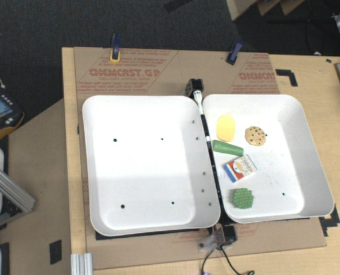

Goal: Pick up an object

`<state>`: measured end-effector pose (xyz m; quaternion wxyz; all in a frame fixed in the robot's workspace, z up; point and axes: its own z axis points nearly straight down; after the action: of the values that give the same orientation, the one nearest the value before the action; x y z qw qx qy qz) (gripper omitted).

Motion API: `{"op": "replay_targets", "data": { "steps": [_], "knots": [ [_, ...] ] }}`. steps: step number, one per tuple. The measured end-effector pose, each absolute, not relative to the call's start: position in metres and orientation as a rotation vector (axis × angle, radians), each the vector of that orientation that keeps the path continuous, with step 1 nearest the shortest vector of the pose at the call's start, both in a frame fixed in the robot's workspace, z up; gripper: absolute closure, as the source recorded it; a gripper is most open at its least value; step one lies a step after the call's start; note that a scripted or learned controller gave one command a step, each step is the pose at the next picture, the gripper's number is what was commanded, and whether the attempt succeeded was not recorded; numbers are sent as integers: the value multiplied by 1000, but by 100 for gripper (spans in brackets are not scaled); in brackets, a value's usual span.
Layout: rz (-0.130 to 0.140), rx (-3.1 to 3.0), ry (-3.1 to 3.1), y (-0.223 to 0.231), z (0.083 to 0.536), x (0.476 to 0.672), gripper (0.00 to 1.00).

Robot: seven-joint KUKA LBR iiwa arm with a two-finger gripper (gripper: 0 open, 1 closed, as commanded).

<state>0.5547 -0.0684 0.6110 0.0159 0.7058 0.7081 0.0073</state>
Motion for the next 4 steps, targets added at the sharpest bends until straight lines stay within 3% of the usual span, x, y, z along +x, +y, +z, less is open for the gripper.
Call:
{"op": "replay_targets", "data": {
  "steps": [1,2,3,4],
  "knots": [
    [21,2196,2203,-68,610,555,0],
    [26,2192,2199,-68,622,555,100],
    [24,2193,2200,-68,621,555,0],
    [29,2189,2196,-68,633,556,100]
  ]
}}
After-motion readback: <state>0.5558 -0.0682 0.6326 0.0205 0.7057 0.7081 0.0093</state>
